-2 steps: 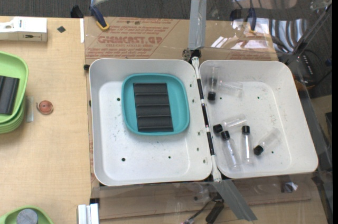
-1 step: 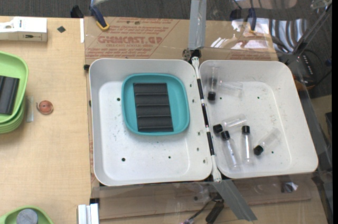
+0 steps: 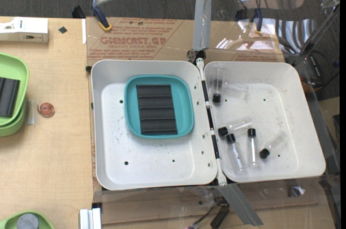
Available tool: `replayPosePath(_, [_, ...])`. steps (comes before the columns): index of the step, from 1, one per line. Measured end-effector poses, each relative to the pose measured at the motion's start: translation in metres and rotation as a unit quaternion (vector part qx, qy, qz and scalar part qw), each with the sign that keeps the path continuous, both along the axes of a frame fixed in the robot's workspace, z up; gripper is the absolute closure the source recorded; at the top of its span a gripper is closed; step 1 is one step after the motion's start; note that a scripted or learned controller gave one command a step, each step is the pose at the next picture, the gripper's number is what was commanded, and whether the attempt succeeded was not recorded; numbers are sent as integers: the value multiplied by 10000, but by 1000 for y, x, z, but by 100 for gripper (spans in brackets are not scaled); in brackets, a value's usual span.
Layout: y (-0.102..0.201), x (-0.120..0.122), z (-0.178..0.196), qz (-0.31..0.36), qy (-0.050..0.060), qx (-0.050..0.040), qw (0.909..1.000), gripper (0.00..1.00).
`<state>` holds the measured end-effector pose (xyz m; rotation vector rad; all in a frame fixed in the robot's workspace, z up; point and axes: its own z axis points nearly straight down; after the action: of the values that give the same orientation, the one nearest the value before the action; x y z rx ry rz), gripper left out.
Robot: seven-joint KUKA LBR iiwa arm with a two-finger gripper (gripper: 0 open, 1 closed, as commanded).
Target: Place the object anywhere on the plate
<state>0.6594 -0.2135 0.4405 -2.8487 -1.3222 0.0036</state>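
Two bins side by side. In left bin (image 3: 111, 160): teal plate (image 3: 186, 109) with a dark ribbed insert (image 3: 157, 109). In right bin (image 3: 294, 109): several clear, black-capped vials (image 3: 252, 148), scattered, well apart from plate. Gripper state: cannot tell.

I see plate (image 3: 160, 106): teal plastic, smooth, dark ribbed insert | vials (image 3: 243, 144): clear glossy plastic or glass, black caps | bins (image 3: 108, 157): white matt plastic | bench (image 3: 48, 168): pale wood, smooth
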Motion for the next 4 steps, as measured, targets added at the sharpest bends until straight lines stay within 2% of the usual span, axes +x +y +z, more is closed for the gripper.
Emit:
replayPosePath(1, [-1, -3, -3, -797, 12, 0, 9968, 0])
replayPosePath(2, [-6, -17, -1, -1538, 19, 0, 9881, 0])
replayPosePath(3, [-9, -8, -1, -2227, 11, -4, 9749, 0])
replayPosePath(4, [-9, -9, 0, -2891, 1, -4, 9573, 0])
